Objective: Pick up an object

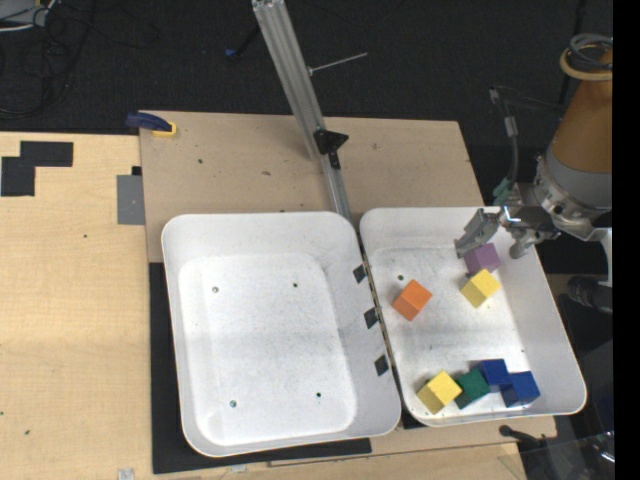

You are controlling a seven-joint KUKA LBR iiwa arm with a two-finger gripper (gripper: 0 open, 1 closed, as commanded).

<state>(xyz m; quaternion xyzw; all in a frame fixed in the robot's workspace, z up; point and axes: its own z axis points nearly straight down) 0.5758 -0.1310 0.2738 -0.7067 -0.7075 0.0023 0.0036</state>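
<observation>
Hovering spread wide, hand [497,233] straddles purple block [484,258] unclasped.

A: What is seen around the setup?

B: A pale wooden surface [70,298] is spread to the left, marked with black patches [35,163] and a grey one [129,198]. A browner board [300,163] is laid beside it.

A: And behind?

B: Dark carpeted floor [150,48] is shown, with cables [35,3] at the top left. A slanted aluminium rail [290,68] is fixed over the board.
</observation>
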